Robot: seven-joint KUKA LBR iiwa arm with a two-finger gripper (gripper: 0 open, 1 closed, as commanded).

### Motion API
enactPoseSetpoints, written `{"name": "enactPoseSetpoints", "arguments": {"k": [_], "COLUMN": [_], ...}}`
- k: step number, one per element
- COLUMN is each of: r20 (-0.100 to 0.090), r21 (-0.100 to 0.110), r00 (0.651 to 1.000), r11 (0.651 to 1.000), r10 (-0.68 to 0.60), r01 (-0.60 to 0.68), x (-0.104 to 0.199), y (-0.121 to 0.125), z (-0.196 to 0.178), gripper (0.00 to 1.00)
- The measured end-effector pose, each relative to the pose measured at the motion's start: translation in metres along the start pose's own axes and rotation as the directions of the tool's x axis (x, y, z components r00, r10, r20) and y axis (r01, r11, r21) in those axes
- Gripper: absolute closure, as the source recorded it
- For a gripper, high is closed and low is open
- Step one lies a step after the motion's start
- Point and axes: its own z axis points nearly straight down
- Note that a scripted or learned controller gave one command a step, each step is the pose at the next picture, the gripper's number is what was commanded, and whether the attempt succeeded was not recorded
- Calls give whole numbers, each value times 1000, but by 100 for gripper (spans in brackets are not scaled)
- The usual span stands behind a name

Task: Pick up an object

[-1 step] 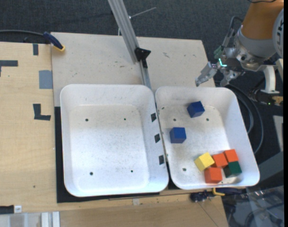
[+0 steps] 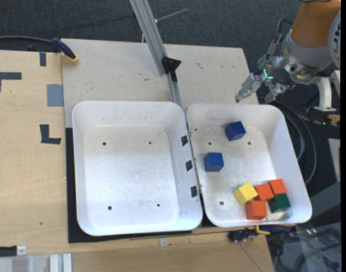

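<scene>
The right bin (image 2: 286,146) holds two blue cubes, one (image 2: 235,130) near its back and one (image 2: 214,161) toward its middle left. A cluster sits in the bin's front right corner: a yellow cube (image 2: 245,194), two orange cubes (image 2: 256,209) (image 2: 271,188) and a dark green cube (image 2: 281,202). My gripper (image 2: 258,90) hangs above the back edge of the right bin, up and right of the far blue cube. Its fingers are spread apart with nothing between them.
The left bin (image 2: 82,152) lies beside the right one. A grey metal bar (image 2: 150,30) slants down from the top to the gap between the bins. A blue and yellow clamp (image 2: 66,49) and black cable rest at the back left. Cables hang at the right.
</scene>
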Motion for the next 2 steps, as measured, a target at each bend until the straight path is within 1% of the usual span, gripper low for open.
{"name": "enactPoseSetpoints", "arguments": {"k": [1,2], "r20": [-1,-1], "r21": [6,5], "r00": [1000,1000], "r11": [1000,1000], "r10": [1,0], "r01": [-1,0], "x": [8,13], "y": [-4,2], "z": [61,110], "gripper": [0,0]}}
